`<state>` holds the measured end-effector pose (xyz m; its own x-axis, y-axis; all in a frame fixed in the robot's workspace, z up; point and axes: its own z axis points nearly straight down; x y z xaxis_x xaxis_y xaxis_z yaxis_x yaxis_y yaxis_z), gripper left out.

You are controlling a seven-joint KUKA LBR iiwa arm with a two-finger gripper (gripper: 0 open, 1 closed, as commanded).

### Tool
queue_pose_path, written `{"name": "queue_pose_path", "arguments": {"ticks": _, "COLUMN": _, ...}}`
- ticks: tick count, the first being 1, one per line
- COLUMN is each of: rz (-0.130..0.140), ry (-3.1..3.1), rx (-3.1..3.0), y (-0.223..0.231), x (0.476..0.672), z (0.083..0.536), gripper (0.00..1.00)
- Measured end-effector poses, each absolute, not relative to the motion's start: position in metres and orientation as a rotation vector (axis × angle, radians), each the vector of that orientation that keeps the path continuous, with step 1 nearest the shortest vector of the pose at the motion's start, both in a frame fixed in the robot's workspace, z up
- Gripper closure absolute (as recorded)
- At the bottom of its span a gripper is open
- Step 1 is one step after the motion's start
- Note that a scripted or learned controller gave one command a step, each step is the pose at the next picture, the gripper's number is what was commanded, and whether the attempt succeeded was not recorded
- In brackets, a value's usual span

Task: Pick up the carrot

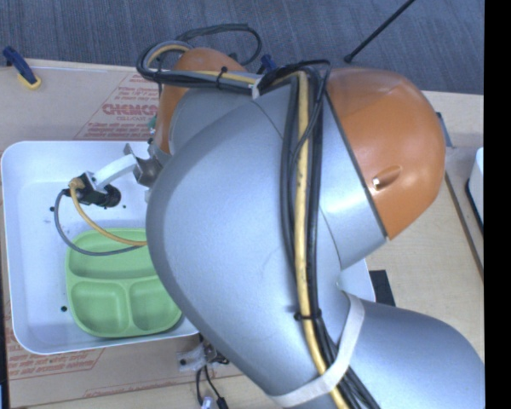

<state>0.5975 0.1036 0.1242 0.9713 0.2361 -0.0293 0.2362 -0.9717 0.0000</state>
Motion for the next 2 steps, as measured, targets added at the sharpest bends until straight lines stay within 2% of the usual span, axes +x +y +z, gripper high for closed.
{"name": "queue_pose_path", "arguments": {"ticks": 1, "rz": -0.021, "ry": 0.384, "rx": 3.117, "y": 0.178, "x": 0.640, "z": 0.115, "gripper": 0.00}}
{"name": "queue_pose_path", "arguments": {"ticks": 2, "rz": 0.018, "ry": 0.533, "rx": 3.098, "y": 0.113, "x": 0.621, "z": 0.096, "gripper": 0.00}}
